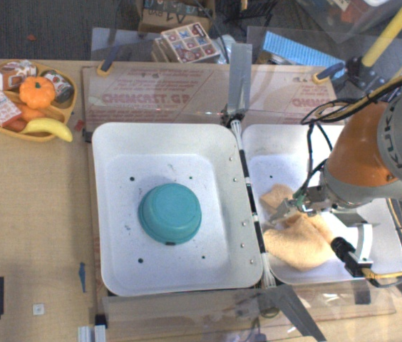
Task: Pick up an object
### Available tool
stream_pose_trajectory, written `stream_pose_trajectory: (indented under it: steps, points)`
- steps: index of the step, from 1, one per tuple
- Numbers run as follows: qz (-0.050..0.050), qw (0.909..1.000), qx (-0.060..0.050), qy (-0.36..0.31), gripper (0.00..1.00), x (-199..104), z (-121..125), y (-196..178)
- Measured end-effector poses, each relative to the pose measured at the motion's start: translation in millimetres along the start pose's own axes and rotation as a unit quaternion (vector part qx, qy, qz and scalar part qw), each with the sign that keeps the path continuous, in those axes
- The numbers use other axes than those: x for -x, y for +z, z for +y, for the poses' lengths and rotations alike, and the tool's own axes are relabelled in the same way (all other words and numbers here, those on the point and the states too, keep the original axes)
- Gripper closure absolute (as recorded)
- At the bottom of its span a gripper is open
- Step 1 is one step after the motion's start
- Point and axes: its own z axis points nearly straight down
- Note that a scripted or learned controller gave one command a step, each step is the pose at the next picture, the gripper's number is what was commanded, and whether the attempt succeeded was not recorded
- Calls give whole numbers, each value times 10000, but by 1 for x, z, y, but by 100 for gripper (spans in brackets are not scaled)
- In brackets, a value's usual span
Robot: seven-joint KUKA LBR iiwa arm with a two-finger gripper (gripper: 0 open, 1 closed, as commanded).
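One tan cloth [297,242] lies in the right bin [393,262]. We see the gripper [284,211] low over its left edge, fingers spread, pinching nothing; we judge that closing and lifting remain. A teal bowl [170,213] sits upturned in the left bin [115,155]. Toy food [26,102] rests on the bench corner.

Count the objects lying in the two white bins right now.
2: a teal bowl upside down in the left bin, a tan cloth in the right bin; the arm may hide more.
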Motion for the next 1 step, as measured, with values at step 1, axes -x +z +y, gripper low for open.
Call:
stream_pose_trajectory:
  steps: [1]
  points:
    - [-8, 10000, 22, 22, 100, 2, 1, -11]
